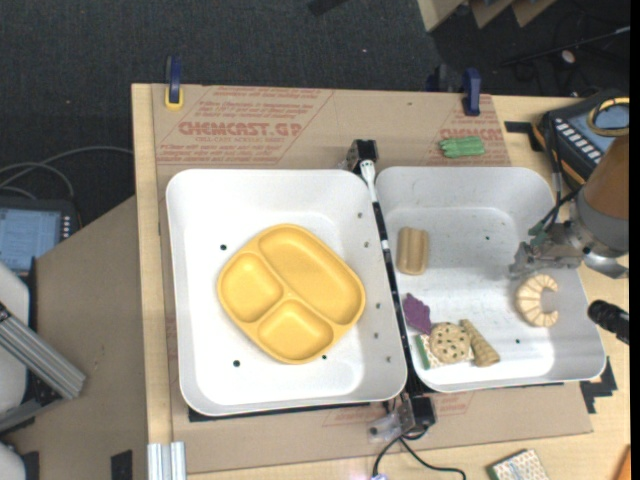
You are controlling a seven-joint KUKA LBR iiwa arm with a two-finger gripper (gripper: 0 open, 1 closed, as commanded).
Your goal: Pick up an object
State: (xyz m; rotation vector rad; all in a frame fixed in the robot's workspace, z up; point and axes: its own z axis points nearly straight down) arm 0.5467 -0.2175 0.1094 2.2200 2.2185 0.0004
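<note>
Hand (537, 256) (fingers indistinct) above croissant (540, 301); arm (610, 203) cropped.

A brown board (250, 118) printed with red lettering covers the bench and carries 2 white bins side by side: the left bin (190, 298) and the right bin (450, 183). A small green object (462, 148) lies near the board's far right corner.

Both bins, the left bin (190, 298) and the right bin (470, 193), are plain white. The divided plate (290, 293) is egg-yolk yellow. The bread roll (412, 250) is tan, the croissant-shaped piece (540, 300) pale cream with darker ridges, the cookie (449, 343) beige with dark chips. A purple scrap (416, 315) lies close. The surface (250, 128) is brown with red lettering.
</note>
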